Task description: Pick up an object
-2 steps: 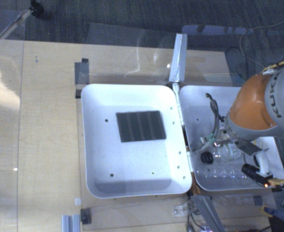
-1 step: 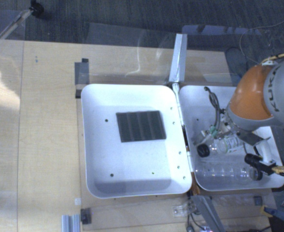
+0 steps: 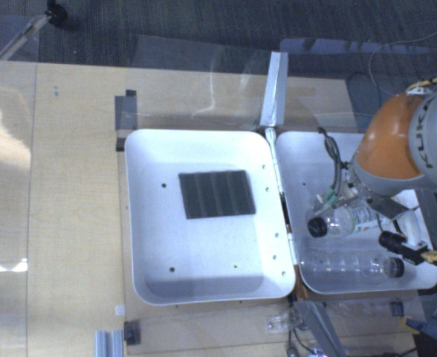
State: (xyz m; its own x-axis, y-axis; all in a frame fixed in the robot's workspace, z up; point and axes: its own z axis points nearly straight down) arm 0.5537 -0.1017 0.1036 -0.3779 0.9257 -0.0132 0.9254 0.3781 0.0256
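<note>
arm [image 3: 397, 143] over right bin [image 3: 300, 199] | gripper [image 3: 337, 203] low beside clear bottle [image 3: 345, 222], black cap left | fingers: can't tell | 2nd clear bottle [image 3: 352, 265] at near wall | left bin [image 3: 151, 199]: dark ribbed pad [image 3: 216, 194]

Even, fairly bright overhead light, cool tint. Glare washes the bench [image 3: 10, 136] at left (whitish patch w/ faint reflections). Soft shadow along left bin [image 3: 204, 285] near wall. Image slightly soft overall; dark floor at top.

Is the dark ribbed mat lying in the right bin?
No, the dark ribbed mat lies flat in the left bin.
</note>
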